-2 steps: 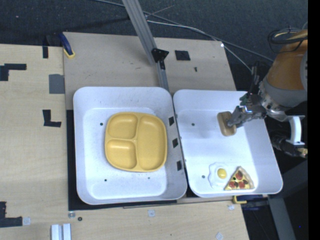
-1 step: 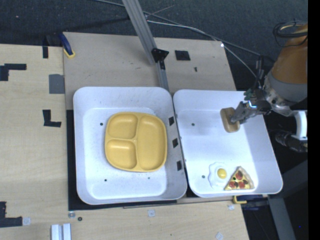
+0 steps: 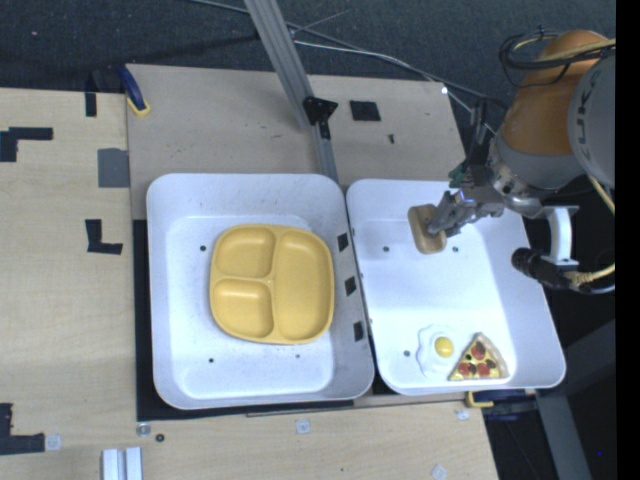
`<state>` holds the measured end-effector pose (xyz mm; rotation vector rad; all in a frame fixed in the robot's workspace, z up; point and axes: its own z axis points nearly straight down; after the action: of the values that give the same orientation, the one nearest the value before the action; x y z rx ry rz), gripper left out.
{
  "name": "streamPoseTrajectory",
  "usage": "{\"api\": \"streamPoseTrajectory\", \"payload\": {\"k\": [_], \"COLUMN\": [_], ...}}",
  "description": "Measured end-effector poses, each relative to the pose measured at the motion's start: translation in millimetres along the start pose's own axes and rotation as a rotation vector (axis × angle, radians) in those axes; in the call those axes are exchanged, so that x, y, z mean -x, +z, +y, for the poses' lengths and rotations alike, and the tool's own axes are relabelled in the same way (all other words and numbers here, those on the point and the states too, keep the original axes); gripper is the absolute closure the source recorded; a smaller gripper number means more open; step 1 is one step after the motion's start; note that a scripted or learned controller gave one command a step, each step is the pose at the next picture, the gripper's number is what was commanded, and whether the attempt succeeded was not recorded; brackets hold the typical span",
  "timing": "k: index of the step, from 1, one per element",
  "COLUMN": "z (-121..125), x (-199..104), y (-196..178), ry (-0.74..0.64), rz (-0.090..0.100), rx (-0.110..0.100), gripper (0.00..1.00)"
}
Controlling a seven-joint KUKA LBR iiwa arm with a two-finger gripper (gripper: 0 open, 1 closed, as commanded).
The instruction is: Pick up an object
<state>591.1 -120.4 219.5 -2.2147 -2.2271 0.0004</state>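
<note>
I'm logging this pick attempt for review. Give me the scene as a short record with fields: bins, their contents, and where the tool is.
left bin: yellow divided plate
right bin: tan block near the far end; fried egg toy and pizza slice toy at the near edge
tool: over the right bin's far end, at the tan block
grasp: cannot tell

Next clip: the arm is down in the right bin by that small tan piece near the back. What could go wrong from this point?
The gripper meets the tan piece at its edge rather than over its middle, so a lift may leave it behind or drop it. The piece also lies close to the back wall of the right bin, so a push could wedge it there. The fried egg and pizza slice lie well clear.
</note>
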Motion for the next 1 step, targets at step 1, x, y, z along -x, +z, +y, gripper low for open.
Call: {"api": "streamPoseTrajectory", "payload": {"k": [1], "z": [13.6], "x": [-50.2], "y": [10.0], "ry": [0.000], "rz": [0.000], "rx": [-0.001], "gripper": [1.00]}}
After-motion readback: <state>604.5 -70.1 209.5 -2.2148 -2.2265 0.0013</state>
